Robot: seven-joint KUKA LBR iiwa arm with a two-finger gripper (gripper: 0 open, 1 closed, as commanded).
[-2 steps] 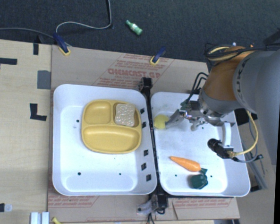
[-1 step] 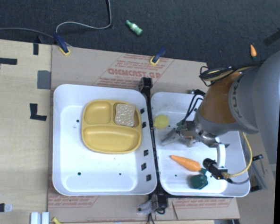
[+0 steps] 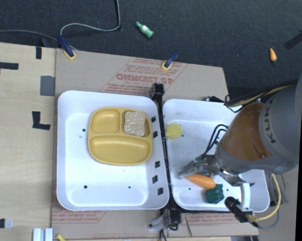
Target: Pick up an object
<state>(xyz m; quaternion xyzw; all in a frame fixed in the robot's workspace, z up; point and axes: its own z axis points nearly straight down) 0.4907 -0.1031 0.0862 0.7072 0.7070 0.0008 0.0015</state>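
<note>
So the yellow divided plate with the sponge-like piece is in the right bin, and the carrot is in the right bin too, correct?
Not quite. The camera view shows the yellow divided plate, with the sponge-like piece in one compartment, in the left bin. The carrot is indeed in the right bin.

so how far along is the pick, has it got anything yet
Done: the arm has reached into the right bin, and the gripper is low beside the carrot. In hand: nothing visible between the fingers; the carrot and the green object lie on the bin floor. Left: closing on an object and lifting it. The yellow tray sits in the left bin.
</note>
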